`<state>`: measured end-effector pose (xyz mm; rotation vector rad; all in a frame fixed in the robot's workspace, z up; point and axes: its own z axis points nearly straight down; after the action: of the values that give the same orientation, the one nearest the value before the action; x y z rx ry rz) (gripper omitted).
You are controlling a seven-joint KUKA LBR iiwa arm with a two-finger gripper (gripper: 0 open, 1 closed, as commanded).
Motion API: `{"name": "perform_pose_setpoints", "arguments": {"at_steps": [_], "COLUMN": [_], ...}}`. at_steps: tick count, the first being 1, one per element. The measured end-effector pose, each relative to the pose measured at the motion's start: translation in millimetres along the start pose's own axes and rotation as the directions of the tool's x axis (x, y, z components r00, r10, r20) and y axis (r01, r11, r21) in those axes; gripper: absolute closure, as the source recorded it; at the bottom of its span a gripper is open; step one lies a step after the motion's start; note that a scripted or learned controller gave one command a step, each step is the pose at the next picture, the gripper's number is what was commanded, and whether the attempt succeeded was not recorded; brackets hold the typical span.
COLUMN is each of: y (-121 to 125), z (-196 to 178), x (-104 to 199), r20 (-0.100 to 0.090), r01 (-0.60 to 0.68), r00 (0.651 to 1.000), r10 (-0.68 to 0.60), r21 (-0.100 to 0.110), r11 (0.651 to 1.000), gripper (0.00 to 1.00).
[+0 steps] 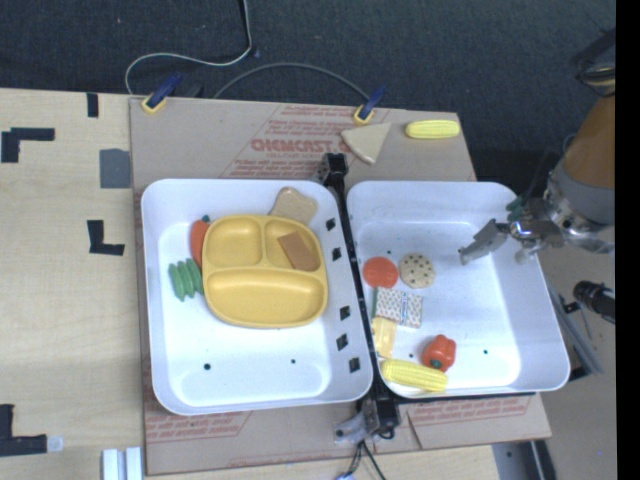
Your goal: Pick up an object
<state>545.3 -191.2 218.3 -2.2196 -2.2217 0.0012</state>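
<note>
toy food sits low in the frame's right bin: a corn cob, red pepper, cookie and red disc (all clustered toward its left half). the gripper hovers at right, holding nothing; whether its pincer is wide or narrow, i cannot tell.

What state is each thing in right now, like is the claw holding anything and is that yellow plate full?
gripper: above the right bin, nothing between its fingers
yellow divided plate: in the left bin, upright, brown piece in one compartment
right bin: holds food toys along its left side
red pepper: lying loose in the right bin
corn cob: lying on its side by the front wall
cookie: lying flat
</note>
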Motion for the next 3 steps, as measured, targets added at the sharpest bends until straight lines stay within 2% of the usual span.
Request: {"name": "perform_pose_setpoints", "arguments": {"at_steps": [1,2,3], "y": [36,52,55], "z": [83,135,118], "x": [34,56,55], "r20": [0.0,0.002,0.003], "r01": [0.003,0.0,-0.001], "r00": [1.0,1.0,1.0], "r10": [-0.003,0.0,0.001], "r21": [0.003,-0.002,-0.015], "r11": [1.0,1.0,1.0], "gripper": [0.0,0.0,1.0]}}
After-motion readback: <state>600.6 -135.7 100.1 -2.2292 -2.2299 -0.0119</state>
